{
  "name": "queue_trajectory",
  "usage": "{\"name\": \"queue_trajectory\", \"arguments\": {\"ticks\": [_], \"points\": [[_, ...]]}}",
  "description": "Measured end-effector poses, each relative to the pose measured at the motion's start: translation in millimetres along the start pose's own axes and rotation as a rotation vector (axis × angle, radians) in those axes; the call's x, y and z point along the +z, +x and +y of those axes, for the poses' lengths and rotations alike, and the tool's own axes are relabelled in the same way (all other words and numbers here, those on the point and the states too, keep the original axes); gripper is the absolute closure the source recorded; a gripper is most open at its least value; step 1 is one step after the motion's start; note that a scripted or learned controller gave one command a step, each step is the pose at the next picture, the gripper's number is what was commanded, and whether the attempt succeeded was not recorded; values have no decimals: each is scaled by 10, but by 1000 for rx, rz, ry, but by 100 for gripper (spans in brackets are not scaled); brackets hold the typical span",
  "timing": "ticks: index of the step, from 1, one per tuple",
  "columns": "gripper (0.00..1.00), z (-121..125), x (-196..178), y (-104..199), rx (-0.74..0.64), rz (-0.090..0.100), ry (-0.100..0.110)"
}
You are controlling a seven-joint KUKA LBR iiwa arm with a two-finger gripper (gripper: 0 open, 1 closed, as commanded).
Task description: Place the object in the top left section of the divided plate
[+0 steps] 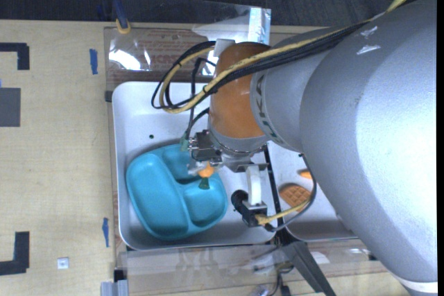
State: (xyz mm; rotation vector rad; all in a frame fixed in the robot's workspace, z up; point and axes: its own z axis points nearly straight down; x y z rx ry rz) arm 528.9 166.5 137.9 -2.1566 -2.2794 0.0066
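Blue divided plate (pixel 170 197) lay in the white bin (pixel 132 114); the gripper (pixel 203 166) hovered over its upper right edge, a small orange object (pixel 205 172) beneath (pinched or not, you couldn't tell). Placing step, I judged; next you needed the plate's top left section.

Fixed overhead camera, slanting onto bins (pixel 132 149).

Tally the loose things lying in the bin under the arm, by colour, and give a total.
Blue: 1, the divided plate
Orange: 1, a small piece just under the wrist, at the plate's edge
Tan: 1, a waffle-like piece to the right of the plate
Total: 3
The arm covers part of the bin, so more may lie beneath it.
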Motion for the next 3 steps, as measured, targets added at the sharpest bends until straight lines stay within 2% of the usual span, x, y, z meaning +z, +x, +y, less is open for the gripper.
{"name": "queue_trajectory", "arguments": {"ticks": [1,2,3], "points": [[0,3,-4,-1,0,0,-1],[100,7,-102,-3,2,1,-2],[0,5,-97,-4,3,1,0]]}}
